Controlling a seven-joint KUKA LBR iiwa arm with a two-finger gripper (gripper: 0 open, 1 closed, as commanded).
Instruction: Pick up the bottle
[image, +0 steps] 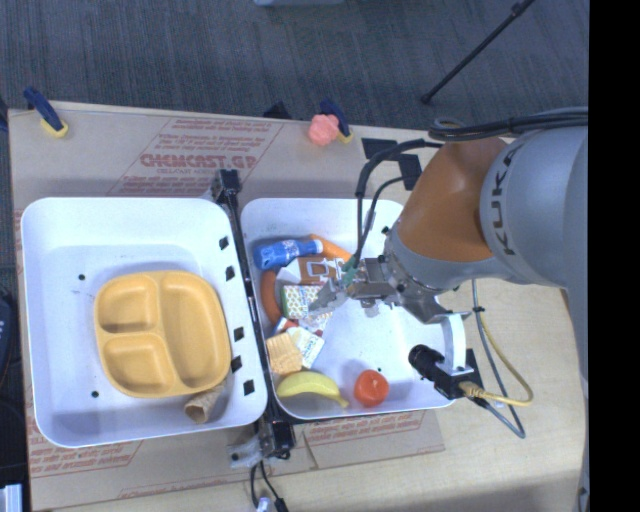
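Left white bin (50, 330): yellow plastic divided plate with three compartments (160, 332) sits mid-bin, flat. Small tan cone-shaped item (205, 405) lies at the plate's lower right edge, touching or just beside it; can't tell what it is. Blue clamp with yellow tip (45, 112) sits on the brown printed cardboard sheet (190, 150) at the bench's far left corner.

Black clips (228, 185) run along the seam between the bins.

Right white bin (300, 212): clutter packed against its left wall. The bottle, blue with a white label (280, 252), lies on its side at the top of the pile, near the bin's upper left corner, cap end hard to make out. Orange curved object (330, 243) sits just behind and right of it, partly covered; it seems to continue as an orange arc (268, 295) down the left side, but the link is hidden. Below: green-and-white printed packets (300, 300), crumpled and overlapping, text unreadable. Tan waffle-pattern cracker piece (283, 352) beneath those. Yellow banana (310, 387) lies along the bin's near edge, small red-orange tomato-like ball (371, 387) just right of it.

Gripper (335, 290) hangs over the packets, below and right of the bottle, not on it. Finger state: can't tell, metal parts blur into the packets. Grey arm with orange band (455, 215) covers the bin's right half. Pink blob (324, 129) rests on the cardboard beyond the bins.
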